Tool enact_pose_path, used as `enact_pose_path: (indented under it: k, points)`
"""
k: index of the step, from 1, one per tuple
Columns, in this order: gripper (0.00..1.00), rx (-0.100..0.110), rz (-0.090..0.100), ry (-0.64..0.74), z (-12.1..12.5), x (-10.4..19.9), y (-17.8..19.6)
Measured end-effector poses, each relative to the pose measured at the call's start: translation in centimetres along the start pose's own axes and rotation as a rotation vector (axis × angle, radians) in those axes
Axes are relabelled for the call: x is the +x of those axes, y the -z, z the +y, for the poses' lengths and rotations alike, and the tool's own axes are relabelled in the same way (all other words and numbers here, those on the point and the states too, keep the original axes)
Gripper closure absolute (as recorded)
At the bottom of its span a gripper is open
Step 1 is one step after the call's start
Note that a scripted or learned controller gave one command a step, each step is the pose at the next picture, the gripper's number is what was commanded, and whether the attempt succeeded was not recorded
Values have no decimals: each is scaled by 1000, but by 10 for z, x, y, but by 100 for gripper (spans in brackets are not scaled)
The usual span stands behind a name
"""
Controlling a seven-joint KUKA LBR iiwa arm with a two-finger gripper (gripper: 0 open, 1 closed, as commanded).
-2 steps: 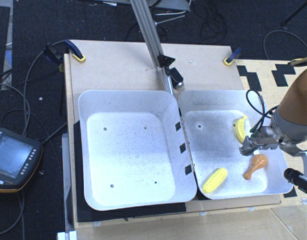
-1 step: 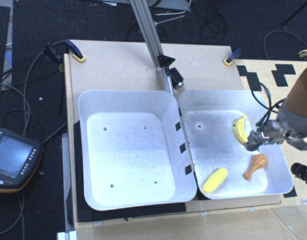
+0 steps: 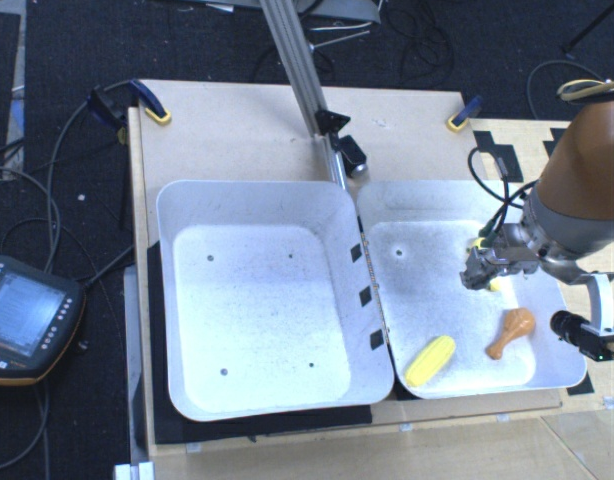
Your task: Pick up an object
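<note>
In the right bin (image 3: 417, 258) a yellow corn cob (image 3: 429, 360) lies near the front edge. An orange-brown drumstick-shaped toy (image 3: 511, 332) lies to its right. My gripper (image 3: 480, 273) hangs low over the bin's right half, above and left of the drumstick toy. A small bright yellow-white thing (image 3: 492, 284) shows just under the gripper, too hidden to name. The grey arm with its orange band (image 3: 585, 168) comes in from the right.
The left bin (image 3: 252, 298) stands beside the right one, sharing a raised divider with black clips (image 3: 367, 293). A slanted metal pole (image 3: 302, 68) rises from the back of the bench. A teach pendant (image 3: 22, 318) lies on the floor at left.
</note>
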State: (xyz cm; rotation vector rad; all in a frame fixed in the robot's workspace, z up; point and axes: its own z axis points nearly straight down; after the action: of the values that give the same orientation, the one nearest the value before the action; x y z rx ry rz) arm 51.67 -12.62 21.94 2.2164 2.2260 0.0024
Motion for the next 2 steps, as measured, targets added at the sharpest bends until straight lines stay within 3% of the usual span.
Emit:
enact_pose_path:
  k: [2]
  points:
    - [100, 1, 0, 1, 18, 117, 18]
